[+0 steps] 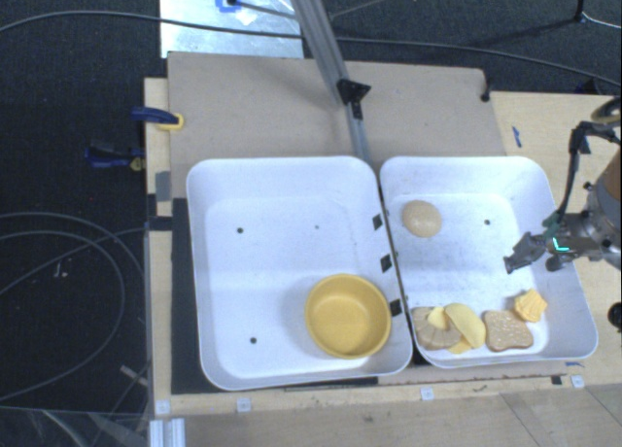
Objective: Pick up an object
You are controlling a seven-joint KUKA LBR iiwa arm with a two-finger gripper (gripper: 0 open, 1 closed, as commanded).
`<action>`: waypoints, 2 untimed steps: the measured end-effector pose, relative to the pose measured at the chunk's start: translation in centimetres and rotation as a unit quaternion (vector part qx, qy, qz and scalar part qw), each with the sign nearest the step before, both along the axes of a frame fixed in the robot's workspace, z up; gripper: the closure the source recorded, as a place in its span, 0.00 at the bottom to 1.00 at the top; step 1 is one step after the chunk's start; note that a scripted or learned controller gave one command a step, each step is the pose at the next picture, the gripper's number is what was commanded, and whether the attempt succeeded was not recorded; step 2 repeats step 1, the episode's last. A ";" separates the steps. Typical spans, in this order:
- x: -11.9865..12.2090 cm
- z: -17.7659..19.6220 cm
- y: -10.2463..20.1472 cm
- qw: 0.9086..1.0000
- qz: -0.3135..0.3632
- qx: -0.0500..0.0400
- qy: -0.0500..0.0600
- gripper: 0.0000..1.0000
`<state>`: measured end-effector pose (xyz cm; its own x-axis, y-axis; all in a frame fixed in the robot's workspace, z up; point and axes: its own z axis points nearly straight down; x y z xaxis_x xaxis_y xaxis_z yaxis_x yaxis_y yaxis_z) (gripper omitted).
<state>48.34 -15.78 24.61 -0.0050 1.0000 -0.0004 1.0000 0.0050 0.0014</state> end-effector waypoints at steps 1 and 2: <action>0.0 0.0 0.0 1.000 0.000 0.000 0.000 0.00; 0.0 0.0 0.0 1.000 0.000 0.000 0.000 0.00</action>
